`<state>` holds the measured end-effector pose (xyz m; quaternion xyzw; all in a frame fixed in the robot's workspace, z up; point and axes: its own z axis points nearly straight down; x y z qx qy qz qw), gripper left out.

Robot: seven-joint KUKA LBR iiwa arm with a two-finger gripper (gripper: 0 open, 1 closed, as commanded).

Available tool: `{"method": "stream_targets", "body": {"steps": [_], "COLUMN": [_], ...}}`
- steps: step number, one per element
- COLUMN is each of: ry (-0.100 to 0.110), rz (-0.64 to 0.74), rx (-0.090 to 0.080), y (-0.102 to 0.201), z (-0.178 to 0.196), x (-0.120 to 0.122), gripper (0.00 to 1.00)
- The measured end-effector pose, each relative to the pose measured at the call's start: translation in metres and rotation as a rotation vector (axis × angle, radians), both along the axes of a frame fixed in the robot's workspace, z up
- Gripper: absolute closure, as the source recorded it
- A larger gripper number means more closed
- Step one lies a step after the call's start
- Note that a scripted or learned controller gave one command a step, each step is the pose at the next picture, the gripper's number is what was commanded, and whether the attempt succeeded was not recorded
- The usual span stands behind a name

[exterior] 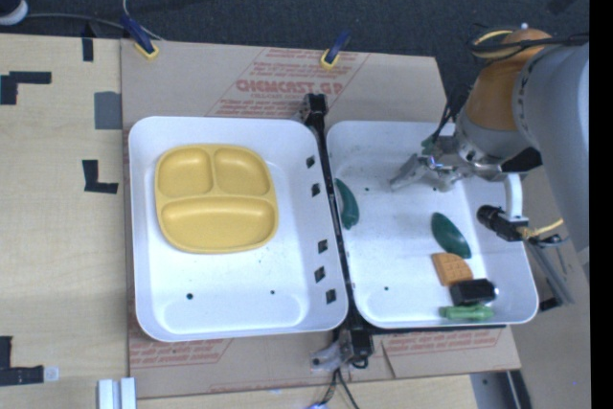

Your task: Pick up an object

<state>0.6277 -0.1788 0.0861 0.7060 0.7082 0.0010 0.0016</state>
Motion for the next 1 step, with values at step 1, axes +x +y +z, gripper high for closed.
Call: {"method": "stream_targets", "body": {"steps": [1], "ry": [0.001], "rz": [-0.003], "rx": [-0.002], "y": [-0.016], "z": [0.0001], "x": [-0.0531], "gripper": [0.0]}}
